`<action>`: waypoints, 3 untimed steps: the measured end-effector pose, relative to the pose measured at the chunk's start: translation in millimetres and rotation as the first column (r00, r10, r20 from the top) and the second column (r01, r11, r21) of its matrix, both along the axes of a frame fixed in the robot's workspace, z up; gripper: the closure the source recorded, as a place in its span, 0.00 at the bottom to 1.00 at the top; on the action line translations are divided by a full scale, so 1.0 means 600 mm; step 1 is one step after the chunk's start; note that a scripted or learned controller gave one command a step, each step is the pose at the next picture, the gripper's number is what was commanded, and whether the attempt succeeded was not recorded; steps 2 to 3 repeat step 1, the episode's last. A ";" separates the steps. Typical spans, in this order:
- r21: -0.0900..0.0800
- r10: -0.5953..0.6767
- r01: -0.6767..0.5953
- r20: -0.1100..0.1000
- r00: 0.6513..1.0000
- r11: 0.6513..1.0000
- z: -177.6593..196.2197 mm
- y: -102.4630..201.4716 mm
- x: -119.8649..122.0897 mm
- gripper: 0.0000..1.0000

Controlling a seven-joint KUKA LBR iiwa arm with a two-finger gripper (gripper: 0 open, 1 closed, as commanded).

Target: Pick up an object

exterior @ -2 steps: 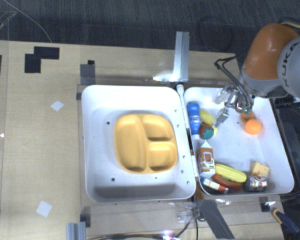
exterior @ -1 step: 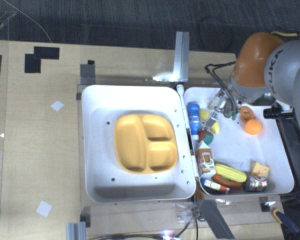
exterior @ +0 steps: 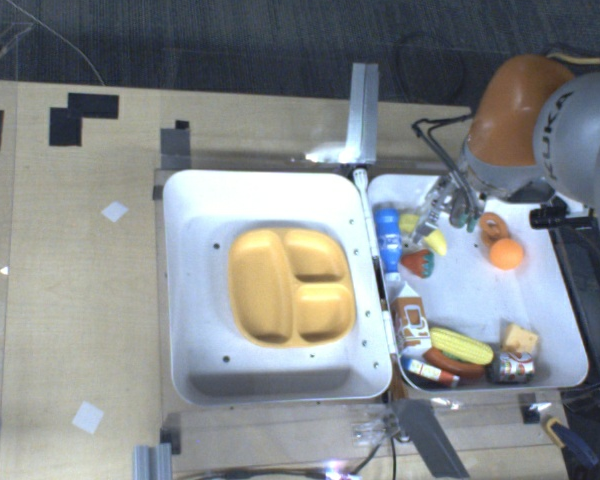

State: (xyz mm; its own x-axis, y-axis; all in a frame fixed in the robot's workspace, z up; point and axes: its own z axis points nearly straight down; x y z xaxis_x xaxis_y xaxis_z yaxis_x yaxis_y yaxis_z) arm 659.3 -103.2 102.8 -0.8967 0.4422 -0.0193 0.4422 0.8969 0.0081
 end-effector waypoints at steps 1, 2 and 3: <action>0.005 -0.224 0.224 -0.007 0.975 0.975 0.145 0.086 0.002 1.00; 0.005 -0.224 0.224 -0.007 0.975 0.975 0.145 0.086 0.002 1.00; 0.005 -0.224 0.224 -0.007 0.975 0.975 0.145 0.086 0.002 1.00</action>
